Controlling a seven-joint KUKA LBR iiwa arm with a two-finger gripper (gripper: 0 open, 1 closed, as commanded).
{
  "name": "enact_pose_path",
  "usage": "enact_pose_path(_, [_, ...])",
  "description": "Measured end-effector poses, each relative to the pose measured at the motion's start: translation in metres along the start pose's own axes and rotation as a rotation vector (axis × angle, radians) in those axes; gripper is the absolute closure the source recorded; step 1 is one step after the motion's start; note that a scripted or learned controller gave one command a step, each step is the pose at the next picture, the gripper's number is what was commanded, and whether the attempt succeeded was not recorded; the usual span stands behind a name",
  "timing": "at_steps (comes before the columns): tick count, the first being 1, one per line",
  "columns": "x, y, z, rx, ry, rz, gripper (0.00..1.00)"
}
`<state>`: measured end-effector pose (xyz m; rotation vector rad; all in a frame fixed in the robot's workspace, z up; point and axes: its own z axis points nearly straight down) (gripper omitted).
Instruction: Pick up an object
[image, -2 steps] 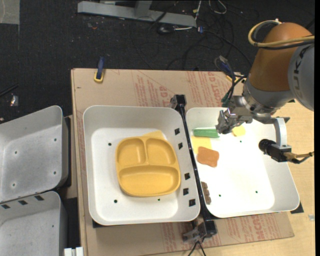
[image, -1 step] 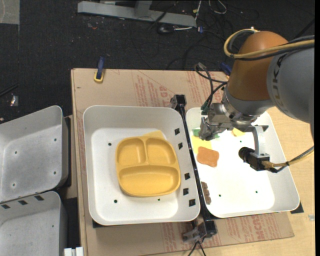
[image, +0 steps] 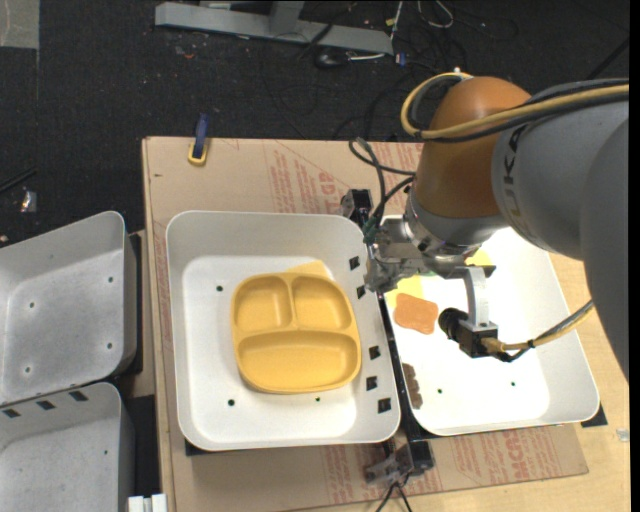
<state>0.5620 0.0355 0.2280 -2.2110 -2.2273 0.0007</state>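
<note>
Gripper of mine hangs low over the right bin, at its left wall; I cannot tell its state. Just beside it, on that bin's floor, lies an orange block. A yellow divided tray rests in the left bin, apart from me.

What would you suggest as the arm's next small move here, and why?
Probably a short shift toward the orange block, then a descent onto it. The end effector hangs over the right bin near its left wall, with the block lying just below it in the view. The yellow divided tray in the left bin looks too broad to grasp.
</note>
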Motion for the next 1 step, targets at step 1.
enact_pose_path(1, [0.0540,-0.0145,-0.0107,-0.003,-0.001,0.000,1.00])
